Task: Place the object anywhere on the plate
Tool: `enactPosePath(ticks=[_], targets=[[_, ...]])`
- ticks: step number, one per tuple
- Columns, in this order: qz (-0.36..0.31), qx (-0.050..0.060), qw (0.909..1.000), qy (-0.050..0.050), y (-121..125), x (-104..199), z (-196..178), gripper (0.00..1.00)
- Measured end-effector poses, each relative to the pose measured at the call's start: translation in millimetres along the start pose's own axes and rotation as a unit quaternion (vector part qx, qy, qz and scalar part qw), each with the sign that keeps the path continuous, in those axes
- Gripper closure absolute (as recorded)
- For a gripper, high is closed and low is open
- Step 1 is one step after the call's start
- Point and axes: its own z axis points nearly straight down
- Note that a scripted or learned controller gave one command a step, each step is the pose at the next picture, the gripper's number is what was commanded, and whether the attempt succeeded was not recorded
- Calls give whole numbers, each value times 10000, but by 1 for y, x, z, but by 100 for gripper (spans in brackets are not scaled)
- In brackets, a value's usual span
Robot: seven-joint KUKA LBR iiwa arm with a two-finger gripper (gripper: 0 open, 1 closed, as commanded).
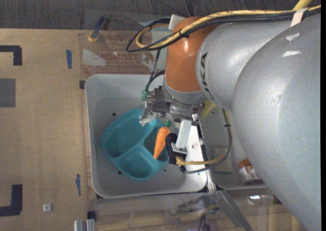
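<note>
Arm (265, 72): grey w/ orange band, comes in from right of view, covers most of right bin (232, 176).
Gripper (149, 117): low over left bin (94, 123), above the plate's upper-right edge.
Gripper state: can't tell if open or closed; wrist hides most of it. Nothing seen held.
Plate (119, 140): teal, w/ raised dividers btwn compartments, sits in middle of left bin, skewed to the bin walls.
Carrot (161, 142): orange, small, on right side of plate by the rim, just below gripper. Runs roughly top-to-bottom in view, slightly tilted. Can't tell which compartment, or whether it lies fully inside the rim.
Carrot vs gripper: near, apparently apart.
Right bin: small orange-and-white item (248, 170) near its lower edge, partly hidden by arm; too blurred to ID.
Bench (41, 123): tan top, left of bins; black tape corners (12, 54) and short blue tape strips (69, 59) on it.
</note>
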Motion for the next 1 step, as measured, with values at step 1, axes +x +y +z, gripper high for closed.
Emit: enactPosePath(ticks=[1], targets=[[-1015, -7, 9948, 5, -13, -16, 4, 0]])
